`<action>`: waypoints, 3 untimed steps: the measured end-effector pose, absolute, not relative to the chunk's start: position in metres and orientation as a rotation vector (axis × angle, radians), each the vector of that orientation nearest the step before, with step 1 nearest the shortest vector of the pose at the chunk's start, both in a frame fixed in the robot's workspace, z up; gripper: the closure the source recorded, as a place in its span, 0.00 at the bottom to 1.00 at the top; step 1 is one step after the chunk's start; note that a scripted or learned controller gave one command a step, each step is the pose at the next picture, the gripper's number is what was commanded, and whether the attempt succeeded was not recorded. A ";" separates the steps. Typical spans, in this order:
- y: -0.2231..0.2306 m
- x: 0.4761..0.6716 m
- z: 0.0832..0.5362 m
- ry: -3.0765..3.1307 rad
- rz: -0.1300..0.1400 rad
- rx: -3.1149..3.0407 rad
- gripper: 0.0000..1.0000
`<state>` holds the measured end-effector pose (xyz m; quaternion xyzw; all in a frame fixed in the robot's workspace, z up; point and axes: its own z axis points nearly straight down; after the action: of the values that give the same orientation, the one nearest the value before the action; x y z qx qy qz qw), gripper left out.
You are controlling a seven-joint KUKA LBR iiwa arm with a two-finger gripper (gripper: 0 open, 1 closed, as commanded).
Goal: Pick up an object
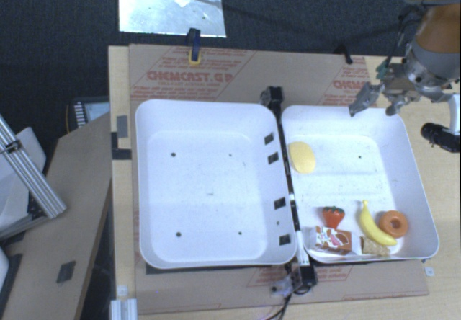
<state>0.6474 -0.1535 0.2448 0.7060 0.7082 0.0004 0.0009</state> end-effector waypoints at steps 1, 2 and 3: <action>-0.153 0.648 0.256 2.225 0.005 2.211 1.00; -0.210 0.628 0.211 2.217 -0.004 2.225 1.00; -0.175 0.646 0.077 2.232 -0.002 2.217 1.00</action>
<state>0.6458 -0.1745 0.0770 0.7047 0.7095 -0.0006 -0.0023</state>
